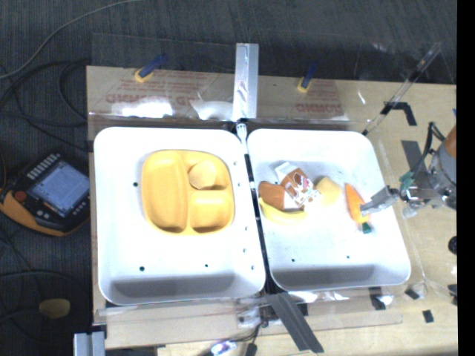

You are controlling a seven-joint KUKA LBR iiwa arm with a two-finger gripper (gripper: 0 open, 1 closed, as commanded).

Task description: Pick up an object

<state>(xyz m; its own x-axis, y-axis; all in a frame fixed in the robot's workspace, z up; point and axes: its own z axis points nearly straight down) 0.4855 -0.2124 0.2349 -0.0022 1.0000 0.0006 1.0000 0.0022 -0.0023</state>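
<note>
Reaching in from the right, the gripper [382, 199] hangs over the right rim of the right bin [326, 273], its tip just beside a carrot [355, 203]; whether it is open or closed I cannot tell, and nothing is seen held. Left of the carrot, in the same bin, a small printed packet [297, 186], a banana [283, 213] and a pale yellow piece [328, 190] lie clustered together. The left bin [119, 273] holds a yellow divided tray [165, 191] with a round tan object [202, 175] in one compartment.
</note>
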